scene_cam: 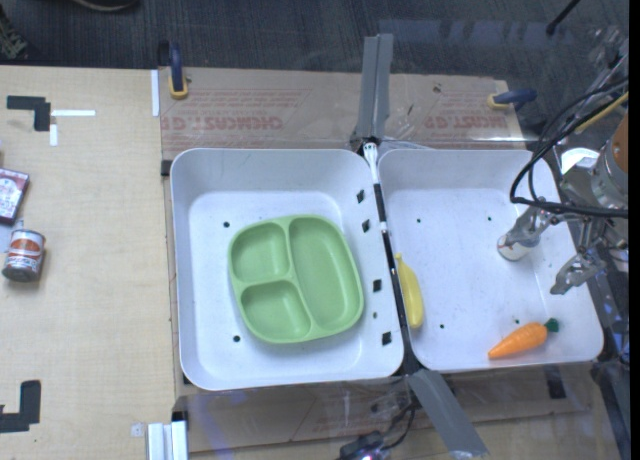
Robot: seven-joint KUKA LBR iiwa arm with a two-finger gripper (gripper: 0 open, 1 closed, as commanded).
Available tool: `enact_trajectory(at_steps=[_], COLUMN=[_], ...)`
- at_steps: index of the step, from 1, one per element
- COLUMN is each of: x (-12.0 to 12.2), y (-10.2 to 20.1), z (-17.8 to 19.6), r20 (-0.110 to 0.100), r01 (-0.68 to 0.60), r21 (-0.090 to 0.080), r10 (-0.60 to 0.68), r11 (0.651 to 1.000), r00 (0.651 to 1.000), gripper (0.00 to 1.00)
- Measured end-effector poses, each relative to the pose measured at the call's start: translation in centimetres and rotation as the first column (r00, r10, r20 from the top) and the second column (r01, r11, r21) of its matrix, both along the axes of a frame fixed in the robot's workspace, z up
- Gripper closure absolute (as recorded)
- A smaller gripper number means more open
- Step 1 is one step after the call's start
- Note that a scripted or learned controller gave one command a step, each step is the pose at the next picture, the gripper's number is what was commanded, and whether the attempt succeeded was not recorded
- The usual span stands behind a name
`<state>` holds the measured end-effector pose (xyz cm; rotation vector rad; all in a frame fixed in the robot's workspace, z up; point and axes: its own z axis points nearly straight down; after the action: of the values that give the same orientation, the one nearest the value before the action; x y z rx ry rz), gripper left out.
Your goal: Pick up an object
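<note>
I see the gripper [545, 260] low over the right bin [450, 248], fingers spread wide with nothing between them; the carrot [519, 340] lies near, below it.

The arm comes in from the right edge of the camera view, its metal wrist section wrapped in looping black cables. The end effector [540, 253] points down and leftward, its two fingers spread apart: one fingertip [514, 243] sits further left, the other lower and to the right. Nothing lies between them.
</note>
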<state>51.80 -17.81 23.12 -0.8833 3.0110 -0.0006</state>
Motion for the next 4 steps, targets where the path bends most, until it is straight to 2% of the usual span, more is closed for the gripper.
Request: enact_trajectory(at_steps=[1, 2, 3, 4], x=[-2.2, -1.9, -1.5, -2.1], y=[-3.6, 3.9, -1.5, 3.0], z=[-12.9, -13.9, -0.3, -12.7], r20=[0.000, -0.001, 0.000, -0.001], r01=[-0.128, -0.258, -0.668, -0.716], r21=[-0.001, 0.000, -0.002, -0.008], r10=[0.128, 0.258, 0.668, 0.716], r11=[0.992, 0.966, 0.744, 0.698], r00=[0.992, 0.966, 0.744, 0.698], gripper=[0.00, 0.00, 0.00, 0.00])
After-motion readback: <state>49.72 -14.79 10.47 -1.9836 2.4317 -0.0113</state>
